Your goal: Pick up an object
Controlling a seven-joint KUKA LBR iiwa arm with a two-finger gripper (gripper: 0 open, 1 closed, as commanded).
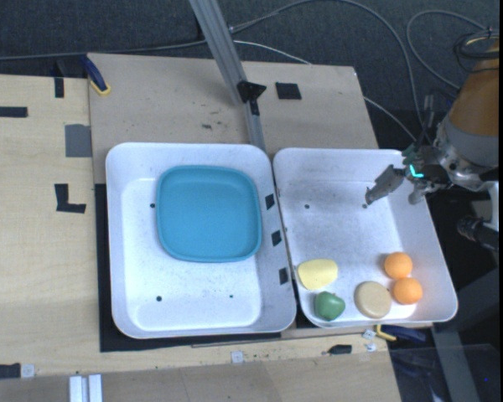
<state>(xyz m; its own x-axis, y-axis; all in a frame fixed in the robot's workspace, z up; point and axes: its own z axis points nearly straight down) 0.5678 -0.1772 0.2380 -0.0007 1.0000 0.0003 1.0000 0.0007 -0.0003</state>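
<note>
Here, the gripper (396, 187) is seen over the right bin (344, 167), its fingers parted and gripping nothing; two oranges (402, 278) are left near the front corner.

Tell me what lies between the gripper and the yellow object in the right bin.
Nothing: bare white bin floor separates the gripper from the yellow object, seen in the camera view.

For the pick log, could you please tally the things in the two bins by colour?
Blue: 1, plate, left bin
Orange: 2, balls, right bin
Yellow: 1, lump
Green: 1, lump
Tan: 1, disc
Total: 6
</note>
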